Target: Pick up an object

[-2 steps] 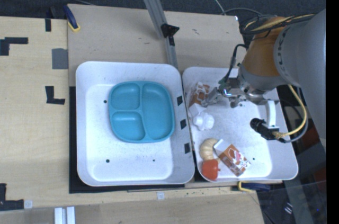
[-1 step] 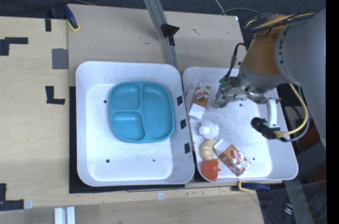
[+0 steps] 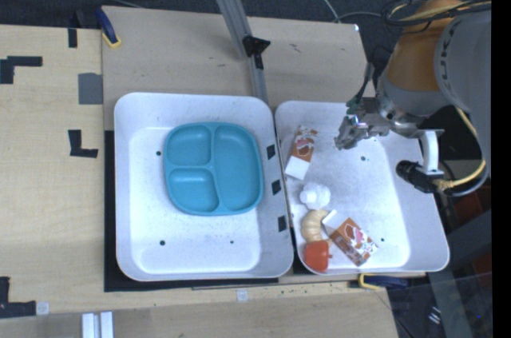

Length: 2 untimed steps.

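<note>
My gripper (image 3: pixel 346 138) hangs over the upper part of the right bin (image 3: pixel 399 192), pointing down and left. Nothing shows between its fingers. Left of it, near the bin's left wall, lies a small red and white packet (image 3: pixel 302 146) with a white card (image 3: pixel 297 169) just below. Further down sit a white lump (image 3: pixel 315 195), a tan bread-like piece (image 3: pixel 313 224), a red round piece (image 3: pixel 317 255) and an orange carton (image 3: pixel 351 240). These lie well below and left of the gripper.
The left bin (image 3: pixel 140 248) holds a blue divided plate (image 3: pixel 213 168). A grey metal pole (image 3: pixel 231 5) slants down to the bins' shared top edge. The arm's grey and orange body (image 3: pixel 435 57) fills the upper right, with cables beside it.
</note>
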Tool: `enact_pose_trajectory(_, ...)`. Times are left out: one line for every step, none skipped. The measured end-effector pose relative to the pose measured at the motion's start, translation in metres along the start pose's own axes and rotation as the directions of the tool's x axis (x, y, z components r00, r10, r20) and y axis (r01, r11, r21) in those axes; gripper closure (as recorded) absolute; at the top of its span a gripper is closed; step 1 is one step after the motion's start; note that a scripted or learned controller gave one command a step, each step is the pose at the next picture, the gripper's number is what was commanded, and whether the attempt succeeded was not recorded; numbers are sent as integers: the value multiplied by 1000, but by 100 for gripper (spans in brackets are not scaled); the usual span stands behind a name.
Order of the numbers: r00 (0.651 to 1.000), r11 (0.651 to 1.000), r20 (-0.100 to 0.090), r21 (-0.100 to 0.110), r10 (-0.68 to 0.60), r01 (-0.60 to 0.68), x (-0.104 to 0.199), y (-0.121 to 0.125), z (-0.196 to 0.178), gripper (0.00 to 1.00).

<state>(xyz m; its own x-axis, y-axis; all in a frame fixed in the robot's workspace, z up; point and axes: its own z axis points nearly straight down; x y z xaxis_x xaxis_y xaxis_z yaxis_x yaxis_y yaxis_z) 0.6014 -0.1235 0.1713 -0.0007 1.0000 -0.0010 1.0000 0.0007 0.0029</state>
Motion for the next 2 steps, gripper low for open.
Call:
enact_pose_trajectory(1000, 1000, -1, -1, -1, 1, 6, -5, -47, 100)
enact_pose_trajectory(1000, 1000, -1, 2, -1, 1, 7, -5, -64, 100)
